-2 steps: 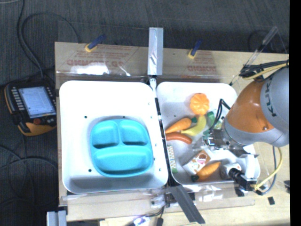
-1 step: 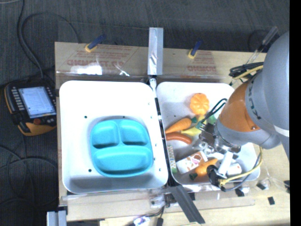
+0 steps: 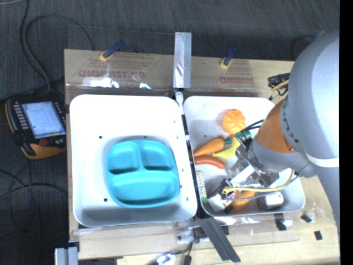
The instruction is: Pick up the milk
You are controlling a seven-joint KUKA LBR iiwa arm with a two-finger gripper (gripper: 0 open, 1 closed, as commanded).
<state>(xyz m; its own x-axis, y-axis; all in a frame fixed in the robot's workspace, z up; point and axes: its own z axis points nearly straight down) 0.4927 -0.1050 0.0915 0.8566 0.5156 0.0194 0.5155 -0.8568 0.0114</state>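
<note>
Dark grey carpet lies all around the bench [image 3: 127,65], and a black cable curls over it. On the floor to the left sits a little control box [image 3: 37,124] with a screen and orange edges. At the back of the bench are a blue clip [image 3: 112,50] and a yellow clip [image 3: 228,59].

Two white bins sit side by side. The left bin [image 3: 88,148] has a blue plate [image 3: 143,173] in it. The plate has three parts.

The right bin [image 3: 207,112] has lots of toy food. A round orange fruit [image 3: 233,119] lies near the back. A carrot [image 3: 209,146] lies near the middle wall, and a red thing [image 3: 206,160] lies just in front of it, with a yellow thing [image 3: 224,155] touching both.

The big grey arm [image 3: 314,104] comes in from the right and bends down into the right bin. Its gripper [image 3: 234,189] is low in the front part of that bin, with yellow and black wires around it. It is too hard to see if the gripper is open or closed, or if it holds anything.

A small white box that looks like the milk [image 3: 214,202] lies in the front left corner of the right bin, right beside the gripper. A grey and white thing [image 3: 270,201] lies near the front wall, to the right of the gripper.
</note>
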